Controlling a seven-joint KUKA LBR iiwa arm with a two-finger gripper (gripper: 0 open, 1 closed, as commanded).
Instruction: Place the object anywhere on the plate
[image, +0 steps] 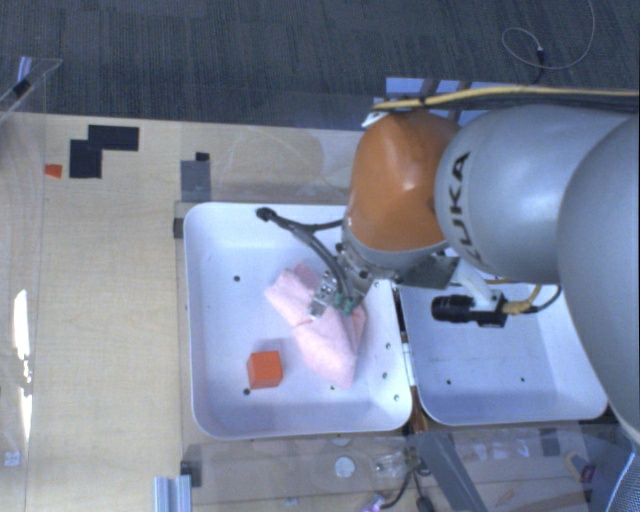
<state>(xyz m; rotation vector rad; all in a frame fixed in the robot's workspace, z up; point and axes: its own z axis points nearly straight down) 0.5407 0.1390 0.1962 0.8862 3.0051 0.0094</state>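
KUKA arm (500, 200) looms over the left bin (215, 300), gripper (335, 298) hidden mid-cloth (320, 330)—grip unclear—while the stiff, light block (265, 369) at seven o'clock invites a side pinch.

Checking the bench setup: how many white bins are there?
2. The left bin holds an orange block and a pink cloth-like item. The right bin sits beside it, partly hidden under the arm.

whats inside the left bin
The left bin holds an orange block and a pink plate. The gripper hangs over the plate, covering part of it.
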